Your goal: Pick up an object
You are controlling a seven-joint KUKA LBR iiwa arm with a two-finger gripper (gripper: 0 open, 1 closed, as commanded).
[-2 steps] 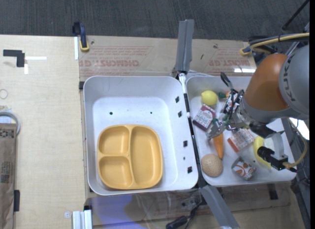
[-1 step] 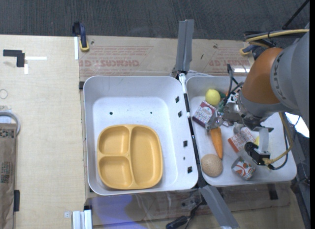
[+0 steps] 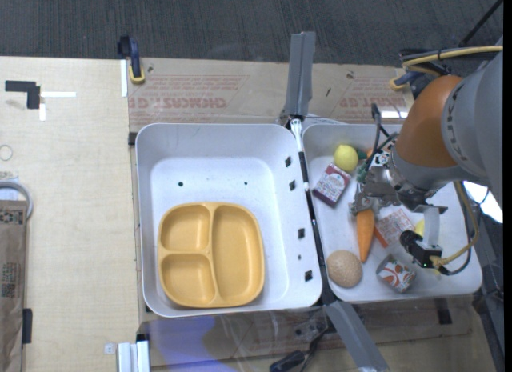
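The right bin [image 3: 320, 230] holds an orange carrot [image 3: 365, 237], a yellow lemon [image 3: 346, 157], a dark red packet [image 3: 330, 186], a tan egg-shaped ball [image 3: 344, 269], a red and white wrapper [image 3: 395, 223] and a small crumpled can [image 3: 397, 275]. My gripper [image 3: 368, 200] hangs low in this bin, right over the carrot's upper end, with the packet just to its left. The arm's wrist hides its fingertips.
The left bin [image 3: 152, 170] holds a yellow divided plate [image 3: 211, 254]. A grey post [image 3: 301, 74] stands behind the wall between the bins. Cables [image 3: 452, 258] trail over the right bin's right side. Cardboard [image 3: 200, 90] lies behind the bins.
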